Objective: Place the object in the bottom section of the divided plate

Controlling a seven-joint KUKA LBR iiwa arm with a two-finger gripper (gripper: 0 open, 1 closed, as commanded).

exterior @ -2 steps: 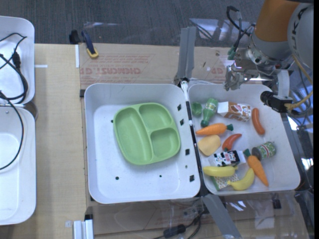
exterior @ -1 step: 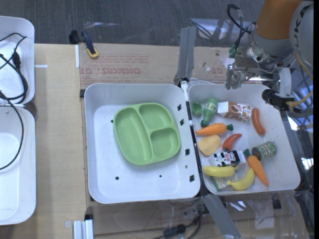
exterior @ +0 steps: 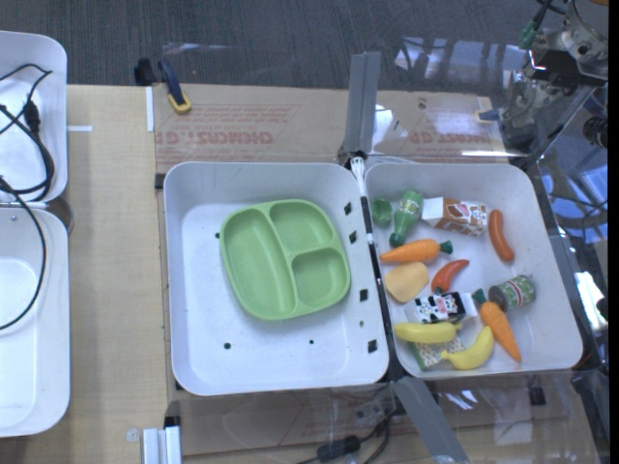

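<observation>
Three sections divide the pale green plate (exterior: 284,257), tilted askew.

Matt green plastic plate (exterior: 284,257); glossy white plastic bins (exterior: 193,336).

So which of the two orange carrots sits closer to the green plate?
The orange toy carrot lying sideways mid-bin, leafy end pointing right; the other carrot lies near the bin's lower right corner.

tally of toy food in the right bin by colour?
Right bin, by main colour:
Orange: 3, two carrots, sausage
Yellow: 3, two bananas, pale wedge
Green: 2, bottle, can
Red: 1, chilli
Printed cartons: 2
Total: 11
</observation>
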